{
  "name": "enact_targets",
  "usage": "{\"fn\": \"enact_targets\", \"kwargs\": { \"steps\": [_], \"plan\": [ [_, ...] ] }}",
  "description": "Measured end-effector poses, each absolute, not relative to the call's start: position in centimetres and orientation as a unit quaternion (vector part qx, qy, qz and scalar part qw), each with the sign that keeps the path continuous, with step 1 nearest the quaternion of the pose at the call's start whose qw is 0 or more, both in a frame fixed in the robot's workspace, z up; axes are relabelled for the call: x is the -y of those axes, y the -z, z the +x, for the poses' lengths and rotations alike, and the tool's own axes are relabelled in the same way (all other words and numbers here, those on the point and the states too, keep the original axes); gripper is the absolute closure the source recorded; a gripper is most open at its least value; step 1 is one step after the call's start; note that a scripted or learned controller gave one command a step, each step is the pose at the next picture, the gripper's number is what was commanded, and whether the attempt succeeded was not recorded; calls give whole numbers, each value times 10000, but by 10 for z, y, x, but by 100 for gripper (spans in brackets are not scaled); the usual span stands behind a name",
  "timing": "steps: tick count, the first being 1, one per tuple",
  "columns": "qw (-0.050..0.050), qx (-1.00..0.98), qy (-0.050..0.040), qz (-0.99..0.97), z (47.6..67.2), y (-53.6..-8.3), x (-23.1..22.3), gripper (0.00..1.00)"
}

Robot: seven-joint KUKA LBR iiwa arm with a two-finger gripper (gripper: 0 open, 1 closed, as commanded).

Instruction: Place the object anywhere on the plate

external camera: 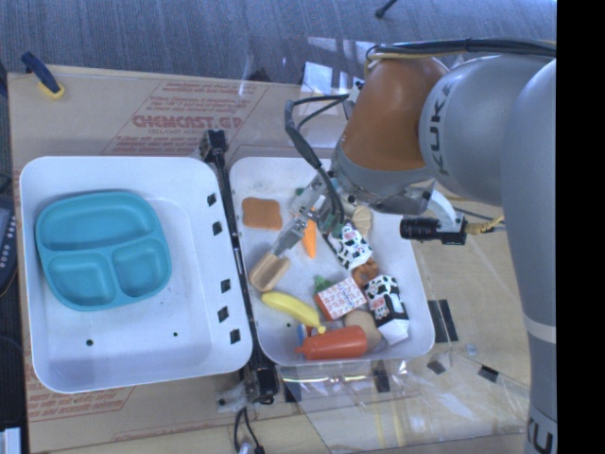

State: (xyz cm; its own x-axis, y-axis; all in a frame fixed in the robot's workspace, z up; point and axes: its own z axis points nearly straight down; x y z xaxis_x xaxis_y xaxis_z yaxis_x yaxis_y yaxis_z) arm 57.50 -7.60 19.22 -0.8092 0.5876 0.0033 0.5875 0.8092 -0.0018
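Observation:
The blue divided plate (pixel 99 249) lies in the left white bin (pixel 57 357). My gripper (pixel 301 228) hangs low over the upper middle of the right bin (pixel 269 170), among the toy foods. A small orange carrot-like piece (pixel 310 239) sits right at the gripper's tip, touching or nearly touching it. The view does not show whether the piece is held. The grey arm with its orange band (pixel 397 112) covers the bin's upper right corner.
The right bin holds an orange-brown toast square (pixel 262 214), a tan bread piece (pixel 269 272), a yellow banana (pixel 291 307), a red sausage (pixel 333 343), two cow-patterned cartons (pixel 353 247) (pixel 386 301) and a red-and-white box (pixel 340 298). A black divider (pixel 227 244) separates the bins.

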Motion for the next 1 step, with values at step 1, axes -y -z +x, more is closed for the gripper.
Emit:
{"fn": "enact_targets", "kwargs": {
  "steps": [1],
  "plan": [
    [18, 9511, -4, -3089, 575, -192, 76, 0]
  ]
}}
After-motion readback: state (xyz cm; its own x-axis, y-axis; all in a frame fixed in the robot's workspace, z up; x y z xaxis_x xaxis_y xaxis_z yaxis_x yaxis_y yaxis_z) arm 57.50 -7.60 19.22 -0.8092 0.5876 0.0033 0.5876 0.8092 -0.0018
